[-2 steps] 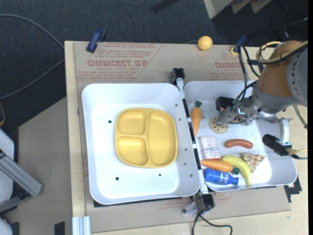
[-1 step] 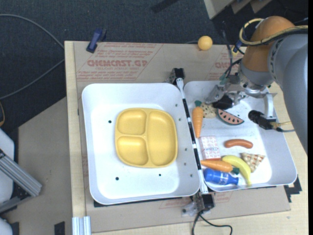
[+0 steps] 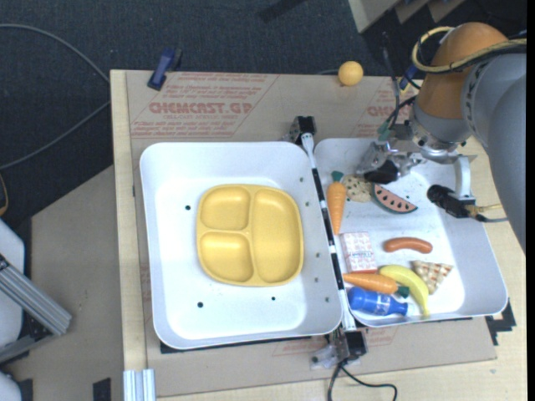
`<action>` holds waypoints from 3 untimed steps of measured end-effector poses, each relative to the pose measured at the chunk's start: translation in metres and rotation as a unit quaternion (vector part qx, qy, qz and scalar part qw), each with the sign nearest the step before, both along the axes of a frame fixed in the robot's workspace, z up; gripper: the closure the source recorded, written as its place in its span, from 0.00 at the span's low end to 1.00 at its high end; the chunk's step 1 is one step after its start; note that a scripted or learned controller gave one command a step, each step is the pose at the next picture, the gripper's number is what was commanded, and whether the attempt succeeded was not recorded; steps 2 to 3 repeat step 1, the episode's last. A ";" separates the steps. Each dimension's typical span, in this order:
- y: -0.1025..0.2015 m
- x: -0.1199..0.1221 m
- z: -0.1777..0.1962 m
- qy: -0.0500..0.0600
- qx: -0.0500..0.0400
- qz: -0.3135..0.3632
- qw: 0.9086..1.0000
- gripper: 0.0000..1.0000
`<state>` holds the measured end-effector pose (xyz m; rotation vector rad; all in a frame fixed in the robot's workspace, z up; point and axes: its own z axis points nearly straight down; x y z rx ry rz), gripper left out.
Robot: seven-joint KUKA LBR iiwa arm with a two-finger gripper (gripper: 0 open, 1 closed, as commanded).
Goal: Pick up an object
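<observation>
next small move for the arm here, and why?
Probably a short descent onto the watermelon slice. The tool sits over the back of the right bin, just above and left of the slice, with nothing visibly held. The slice lies apart from the carrot and sausage, so it looks like the nearest uncluttered target.

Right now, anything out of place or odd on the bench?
One thing: a small orange ball sits on the brown board behind the bins, outside both. The other toy food lies inside the right bin, and the yellow divided plate lies flat in the left bin. No spills or damage visible.
</observation>
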<state>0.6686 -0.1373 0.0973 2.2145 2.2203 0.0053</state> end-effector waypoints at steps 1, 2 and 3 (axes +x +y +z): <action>0.053 -0.043 0.088 0.003 0.001 -0.001 1.000 1.00; 0.053 -0.043 0.088 0.003 0.001 -0.001 1.000 1.00; 0.053 -0.043 0.088 0.003 0.001 -0.001 1.000 1.00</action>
